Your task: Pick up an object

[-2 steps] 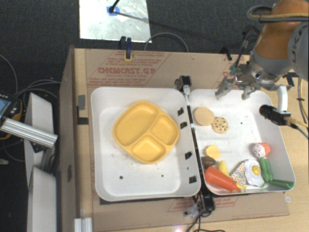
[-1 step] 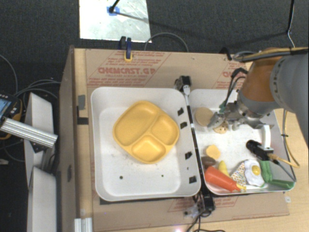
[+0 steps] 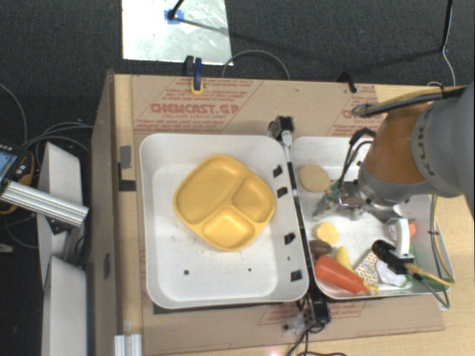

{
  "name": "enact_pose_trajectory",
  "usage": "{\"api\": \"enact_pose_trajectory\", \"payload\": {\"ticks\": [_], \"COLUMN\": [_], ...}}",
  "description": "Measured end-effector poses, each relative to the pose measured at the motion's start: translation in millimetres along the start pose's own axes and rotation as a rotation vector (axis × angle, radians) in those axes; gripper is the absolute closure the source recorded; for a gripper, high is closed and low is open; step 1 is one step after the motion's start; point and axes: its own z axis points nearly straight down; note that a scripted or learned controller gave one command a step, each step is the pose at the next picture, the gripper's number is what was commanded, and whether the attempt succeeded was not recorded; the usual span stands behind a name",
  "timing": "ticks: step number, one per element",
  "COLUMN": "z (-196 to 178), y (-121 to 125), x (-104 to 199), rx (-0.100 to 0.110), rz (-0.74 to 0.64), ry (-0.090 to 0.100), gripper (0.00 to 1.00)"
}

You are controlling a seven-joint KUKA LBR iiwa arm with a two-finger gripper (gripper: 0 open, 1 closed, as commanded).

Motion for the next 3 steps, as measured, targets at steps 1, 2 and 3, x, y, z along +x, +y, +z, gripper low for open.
{"api": "enact_pose_trajectory", "payload": {"ticks": [1,2,3], "z": [-3.6,-20.4,-19.5], "y": [71.1,73.0,72.5], "x": [-5.1,-5.8,-5.7], "rx": [-0.013,-0.022,-0.021], "rz": [-0.006,-0.005,-0.005], "ry": [-0.003,-0.004,-0.004], "gripper": [0.0,1.0,0.0]}}
